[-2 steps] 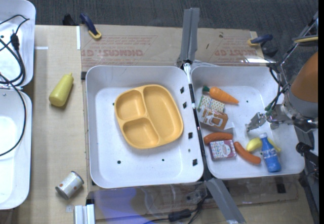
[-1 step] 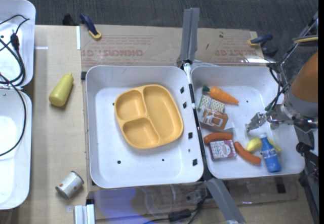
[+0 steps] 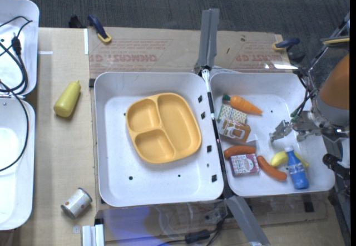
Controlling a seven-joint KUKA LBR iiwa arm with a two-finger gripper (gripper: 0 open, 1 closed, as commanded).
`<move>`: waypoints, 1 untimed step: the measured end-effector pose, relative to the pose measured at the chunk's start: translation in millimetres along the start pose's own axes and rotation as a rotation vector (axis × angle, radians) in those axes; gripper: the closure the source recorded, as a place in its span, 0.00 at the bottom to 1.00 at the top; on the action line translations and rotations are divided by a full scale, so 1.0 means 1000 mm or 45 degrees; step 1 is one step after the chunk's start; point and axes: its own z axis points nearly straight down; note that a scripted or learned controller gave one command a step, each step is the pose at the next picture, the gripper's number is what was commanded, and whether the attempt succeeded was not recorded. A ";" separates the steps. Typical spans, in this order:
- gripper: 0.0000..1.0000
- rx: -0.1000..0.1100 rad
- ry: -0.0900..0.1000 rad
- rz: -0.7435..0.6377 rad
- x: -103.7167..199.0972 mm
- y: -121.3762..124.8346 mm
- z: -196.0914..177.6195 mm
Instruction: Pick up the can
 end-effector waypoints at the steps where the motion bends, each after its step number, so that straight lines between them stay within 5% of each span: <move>1: 0.00 0.000 0.004 0.252 0.006 0.032 0.000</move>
